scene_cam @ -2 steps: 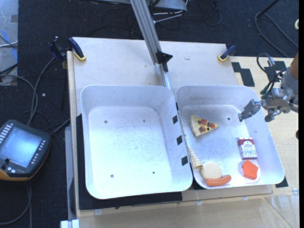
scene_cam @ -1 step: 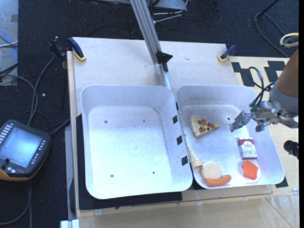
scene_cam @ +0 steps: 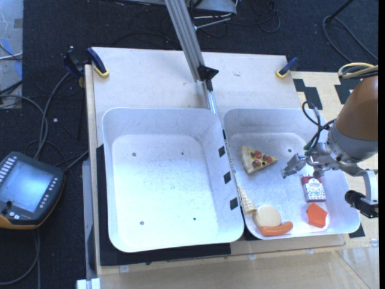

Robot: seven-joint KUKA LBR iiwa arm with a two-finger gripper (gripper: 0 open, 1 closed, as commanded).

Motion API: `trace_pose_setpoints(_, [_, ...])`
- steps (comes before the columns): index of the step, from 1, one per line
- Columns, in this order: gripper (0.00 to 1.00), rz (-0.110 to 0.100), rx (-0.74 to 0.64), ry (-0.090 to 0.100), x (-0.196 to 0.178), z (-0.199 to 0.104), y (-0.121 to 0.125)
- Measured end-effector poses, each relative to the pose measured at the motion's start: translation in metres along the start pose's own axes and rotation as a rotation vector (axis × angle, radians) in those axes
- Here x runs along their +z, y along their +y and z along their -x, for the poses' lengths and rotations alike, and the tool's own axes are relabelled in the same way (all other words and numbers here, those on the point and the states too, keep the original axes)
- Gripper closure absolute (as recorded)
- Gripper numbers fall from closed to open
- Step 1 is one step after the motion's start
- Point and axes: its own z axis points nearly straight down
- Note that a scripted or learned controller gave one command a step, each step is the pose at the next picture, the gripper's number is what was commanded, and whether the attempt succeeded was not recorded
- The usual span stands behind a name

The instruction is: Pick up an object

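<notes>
The arm comes in from the right, its orange band (scene_cam: 363, 110) bulging above the grey wrist, and the gripper (scene_cam: 295, 166) hangs low inside the right bin (scene_cam: 264, 120), over the bare white floor between the toy pizza slice (scene_cam: 257, 159) and the small red-and-white carton (scene_cam: 313, 189). Its dark fingers (scene_cam: 290, 168) point left toward the pizza slice, but they are small and blurred here, so I cannot tell how far apart they stand, and nothing can be made out between them. The pizza slice lies flat in the middle of the right bin, near the gripper but apart from it, its point aimed right. The carton sits just right of and below the gripper tip, close under the wrist. Below it, an orange block (scene_cam: 317, 215) rests near the bin's front right corner. Along the front edge, a round pale bun-like piece (scene_cam: 267, 215) sits with a toy sausage (scene_cam: 277, 228) touching its lower side, and a thin tan strip (scene_cam: 245, 198) lies against the bin's left wall just above them. The left bin (scene_cam: 114, 125) sits right beside it, walls touching. A slanted metal pole (scene_cam: 187, 32) rises behind the bins, and a teach pendant (scene_cam: 27, 189) lies on the floor at far left.
</notes>
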Motion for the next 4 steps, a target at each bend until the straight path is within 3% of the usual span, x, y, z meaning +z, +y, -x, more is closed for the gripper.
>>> trace_pose_setpoints(1, [0.00,0.009,0.001,-0.004,0.044,0.001,0.001])
trace_pose_setpoints(2, [1.00,0.012,0.000,-0.004,0.032,0.001,0.002])
trace_pose_setpoints(4, [1.00,0.010,-0.001,-0.002,-0.066,-0.005,0.018])
